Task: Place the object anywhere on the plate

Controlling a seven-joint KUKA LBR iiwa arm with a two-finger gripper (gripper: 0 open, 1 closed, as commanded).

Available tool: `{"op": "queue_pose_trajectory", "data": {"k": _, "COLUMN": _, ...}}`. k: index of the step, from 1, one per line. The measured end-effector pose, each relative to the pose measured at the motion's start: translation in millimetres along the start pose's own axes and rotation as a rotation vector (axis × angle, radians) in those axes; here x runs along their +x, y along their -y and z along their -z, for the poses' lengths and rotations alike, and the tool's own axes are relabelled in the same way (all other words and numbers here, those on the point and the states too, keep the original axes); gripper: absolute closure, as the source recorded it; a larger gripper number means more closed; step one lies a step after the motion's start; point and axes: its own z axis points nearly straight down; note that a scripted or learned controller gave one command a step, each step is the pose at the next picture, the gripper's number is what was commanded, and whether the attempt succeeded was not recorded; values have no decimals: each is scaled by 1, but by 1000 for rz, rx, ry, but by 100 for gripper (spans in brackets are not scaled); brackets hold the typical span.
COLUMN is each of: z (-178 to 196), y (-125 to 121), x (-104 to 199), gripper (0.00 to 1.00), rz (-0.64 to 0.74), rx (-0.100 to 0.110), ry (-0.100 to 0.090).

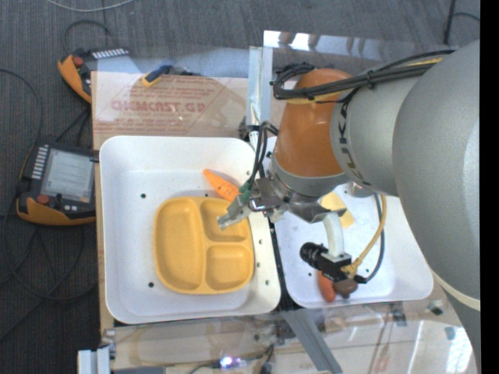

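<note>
A yellow plate (187, 248) with three compartments lies in the left white bin (125, 170). An orange carrot-shaped object (220, 182) rests on the bin floor just beyond the plate's upper right corner, apart from the rim. My gripper (234, 211) hangs low over the plate's upper right edge, just below and right of the orange object. Nothing is visible in its grasp. The arm's orange band (312, 142) and grey body cover much of the right bin.
In the right bin (405, 279) lie a pale yellow piece (337, 202) under the arm and a reddish-brown object (334, 289) near the front edge. The wall between the bins (273, 255) runs right beside the gripper. A board (171, 107) lies behind the left bin.
</note>
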Motion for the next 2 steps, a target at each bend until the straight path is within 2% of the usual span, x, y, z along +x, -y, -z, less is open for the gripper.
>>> {"op": "queue_pose_trajectory", "data": {"k": 2, "z": 0, "y": 0, "x": 0, "gripper": 0, "rz": 0, "rx": 0, "ry": 0}}
